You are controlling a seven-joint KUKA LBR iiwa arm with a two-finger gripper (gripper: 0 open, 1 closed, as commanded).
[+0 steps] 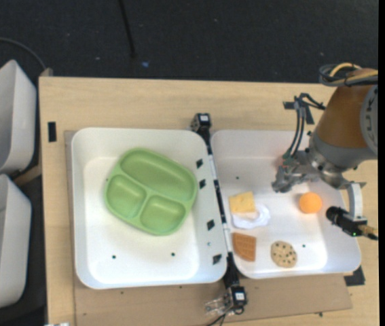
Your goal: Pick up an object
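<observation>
Over the right bin (246, 148), the jaws (284, 180) hang just left of the orange ball (310, 203), their opening impossible to tell, with cheese (242, 202) and cookie (284, 254) nearby.

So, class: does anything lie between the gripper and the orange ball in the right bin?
Nothing visible does. The gripper hangs over bare white floor of the right bin, and the orange ball sits just to its right and a little nearer the camera. The yellow block, wafer and cookie lie off that line.
</observation>
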